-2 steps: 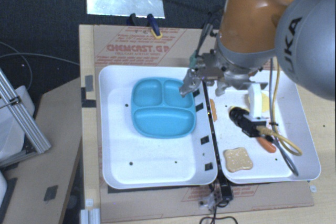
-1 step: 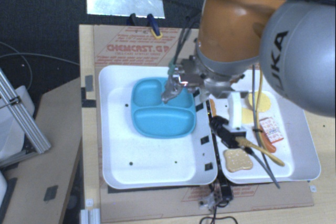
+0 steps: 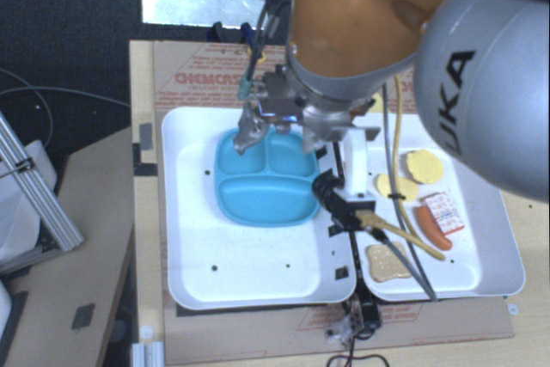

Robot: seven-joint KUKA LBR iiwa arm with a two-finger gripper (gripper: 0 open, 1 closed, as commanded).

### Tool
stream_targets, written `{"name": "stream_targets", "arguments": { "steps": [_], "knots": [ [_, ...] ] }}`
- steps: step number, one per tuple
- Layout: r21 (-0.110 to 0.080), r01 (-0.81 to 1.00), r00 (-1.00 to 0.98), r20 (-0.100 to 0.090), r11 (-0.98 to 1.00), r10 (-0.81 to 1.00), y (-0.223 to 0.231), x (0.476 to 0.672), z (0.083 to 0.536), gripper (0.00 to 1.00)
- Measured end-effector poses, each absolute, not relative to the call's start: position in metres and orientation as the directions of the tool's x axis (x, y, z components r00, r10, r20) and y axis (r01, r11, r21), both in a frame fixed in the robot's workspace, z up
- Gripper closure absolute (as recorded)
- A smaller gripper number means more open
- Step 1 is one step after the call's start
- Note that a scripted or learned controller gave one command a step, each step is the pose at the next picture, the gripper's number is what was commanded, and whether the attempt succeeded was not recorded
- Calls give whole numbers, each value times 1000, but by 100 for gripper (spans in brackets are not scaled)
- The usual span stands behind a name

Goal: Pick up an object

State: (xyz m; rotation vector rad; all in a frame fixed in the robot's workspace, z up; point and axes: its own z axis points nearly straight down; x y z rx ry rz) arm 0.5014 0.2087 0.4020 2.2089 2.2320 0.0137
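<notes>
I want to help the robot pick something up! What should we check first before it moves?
1. Gripper is over the left bin: ok.
2. Blue divided plate lies flat below the gripper: ok.
3. Gripper already holds something: cannot tell.
4. Toy foods sit apart in the right bin: hot dog, toast, yellow round piece: ok.
5. Cables hang over the right bin, near the food: not ok.

Glossy blue plastic tray (image 3: pixel 262 185) in smooth matt white plastic bin (image 3: pixel 198 271); printed brown cardboard (image 3: pixel 198 73) beneath; satin grey and orange arm (image 3: pixel 412 21); bare metal gripper (image 3: pixel 271 120); glossy plastic-looking sausage (image 3: pixel 432 228).
</notes>
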Motion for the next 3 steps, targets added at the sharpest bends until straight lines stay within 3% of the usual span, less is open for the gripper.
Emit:
{"name": "stream_targets", "arguments": {
  "steps": [1, 2, 3],
  "knots": [
    [17, 1000, -8, 10, 8, 1000, 235, 486, 544, 0],
    [6, 1000, -12, 4, 12, 1000, 233, 487, 547, 100],
    [-11, 1000, 1, -5, -2, 1000, 215, 486, 406, 100]
  ]
}}
